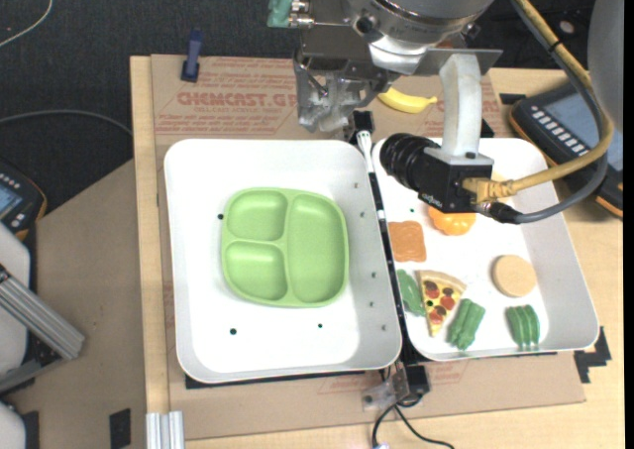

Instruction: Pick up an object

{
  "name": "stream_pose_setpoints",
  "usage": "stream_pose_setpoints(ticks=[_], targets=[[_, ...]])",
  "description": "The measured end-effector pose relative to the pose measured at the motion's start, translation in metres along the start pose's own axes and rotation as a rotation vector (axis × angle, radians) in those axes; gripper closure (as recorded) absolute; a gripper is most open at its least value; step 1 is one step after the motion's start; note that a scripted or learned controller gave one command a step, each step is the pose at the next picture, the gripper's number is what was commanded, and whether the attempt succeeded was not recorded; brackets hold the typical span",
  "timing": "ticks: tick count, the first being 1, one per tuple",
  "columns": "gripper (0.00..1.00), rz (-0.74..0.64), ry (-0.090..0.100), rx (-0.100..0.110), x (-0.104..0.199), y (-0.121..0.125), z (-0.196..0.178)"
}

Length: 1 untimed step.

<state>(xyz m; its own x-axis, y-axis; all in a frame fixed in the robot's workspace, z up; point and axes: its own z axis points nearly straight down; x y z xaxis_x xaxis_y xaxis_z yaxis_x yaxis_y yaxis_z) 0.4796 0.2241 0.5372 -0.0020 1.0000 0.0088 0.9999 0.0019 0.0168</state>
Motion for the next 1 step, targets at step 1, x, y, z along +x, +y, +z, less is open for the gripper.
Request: stream_pose_setpoints(ticks=[1], targets=[[1.00, 0.007, -0.012, 0.023, -0.0418, -0.0019, 0.0630]])
